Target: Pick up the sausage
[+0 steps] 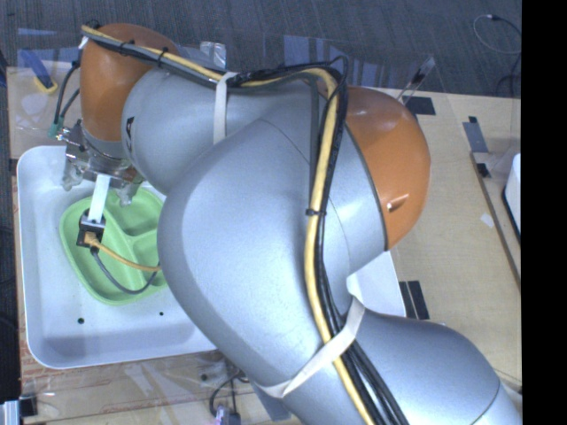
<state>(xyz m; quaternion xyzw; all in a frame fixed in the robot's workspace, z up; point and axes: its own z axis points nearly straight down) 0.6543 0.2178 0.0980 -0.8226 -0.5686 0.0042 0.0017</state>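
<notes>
My gripper (96, 177) hangs over the back of the left bin (40, 273), below the orange band of the wrist. Its tip is just above the far rim of a light green moulded dish (133, 230) that lies on the bin's floor. The dish has a raised rim and a hollow middle, and its right side is hidden under the arm. I see nothing between the gripper's tips. The grey arm (266, 237) sweeps in from the lower right and covers the middle of the view.
A small corner of the right bin (383, 283) shows beside the arm. Bare wooden bench (461, 202) lies to the right, with black tape marks on it. The white floor of the left bin shows in front of and left of the dish.
</notes>
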